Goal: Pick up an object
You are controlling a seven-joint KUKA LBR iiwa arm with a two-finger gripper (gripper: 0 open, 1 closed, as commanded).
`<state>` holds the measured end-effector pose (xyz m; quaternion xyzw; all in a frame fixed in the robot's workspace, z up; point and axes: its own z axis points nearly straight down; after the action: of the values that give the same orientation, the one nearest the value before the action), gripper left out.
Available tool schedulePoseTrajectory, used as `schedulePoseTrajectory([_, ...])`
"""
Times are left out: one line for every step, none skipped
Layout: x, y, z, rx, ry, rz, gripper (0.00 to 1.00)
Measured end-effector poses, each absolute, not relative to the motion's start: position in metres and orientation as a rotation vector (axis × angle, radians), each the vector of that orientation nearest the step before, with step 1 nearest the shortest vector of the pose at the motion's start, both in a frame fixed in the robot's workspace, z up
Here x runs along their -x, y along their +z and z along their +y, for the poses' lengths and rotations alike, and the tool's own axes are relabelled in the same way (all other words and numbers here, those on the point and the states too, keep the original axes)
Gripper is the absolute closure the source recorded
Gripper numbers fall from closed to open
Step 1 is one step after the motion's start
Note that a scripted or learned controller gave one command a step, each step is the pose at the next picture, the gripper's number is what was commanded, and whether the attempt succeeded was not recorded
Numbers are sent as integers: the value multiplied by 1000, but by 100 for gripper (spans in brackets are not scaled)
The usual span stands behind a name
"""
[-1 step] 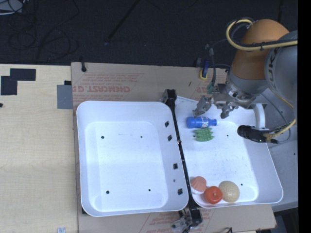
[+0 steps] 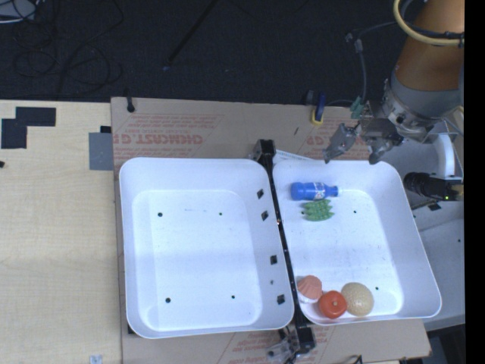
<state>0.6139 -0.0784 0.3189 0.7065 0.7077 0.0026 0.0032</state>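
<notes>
2 bins [image 2: 129, 203], 5 objects [image 2: 314, 190]

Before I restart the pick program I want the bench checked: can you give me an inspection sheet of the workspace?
Surface: cardboard sheet under two white bins, left bin and right bin, side by side.
Job's things: all in the right bin. Blue bottle lying on its side near the far end, green leafy item just below it; pink shell-like piece, red round item and tan ball clustered at the near edge.
Clutter: yellow-and-blue item on the cardboard's far edge.
Grippers: hand above the right bin's far rim, fingers spread, holding nothing.
Cables: yellow loop at the arm; dark cables on the floor behind.
Surroundings: wooden tabletop to the left.
</notes>
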Motion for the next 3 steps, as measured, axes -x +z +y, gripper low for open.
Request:
schedulePoseTrajectory([-563, 392, -79, -2219, 5, 2218, 0])
schedulePoseTrajectory([-513, 437, -115, -2223, 2, 2215, 0])
schedulePoseTrajectory([-487, 487, -137, -2221, 3, 2216, 0])
